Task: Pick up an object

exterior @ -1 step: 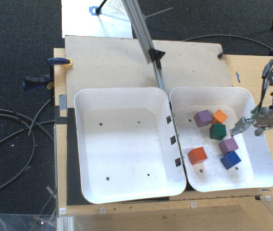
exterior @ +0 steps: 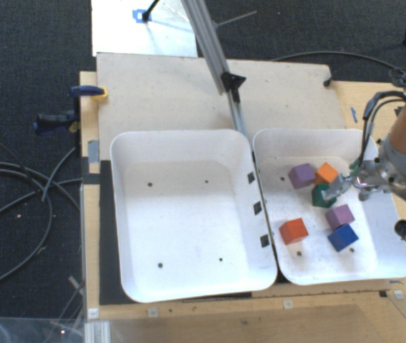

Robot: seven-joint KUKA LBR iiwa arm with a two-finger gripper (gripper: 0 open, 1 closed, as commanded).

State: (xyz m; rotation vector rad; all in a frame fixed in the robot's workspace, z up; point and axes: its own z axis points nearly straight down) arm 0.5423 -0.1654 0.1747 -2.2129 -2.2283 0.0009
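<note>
Camera view: the gripper sits low in the right bin, at the green object (whether it grips, I cannot tell). Nothing looks lifted yet; the other blocks lie close by, so the pick remains undone

Right of centre, the gripper hung low in the right bin over a green block, among purple, orange, red-orange and blue blocks; the left bin sat centre frame
</note>
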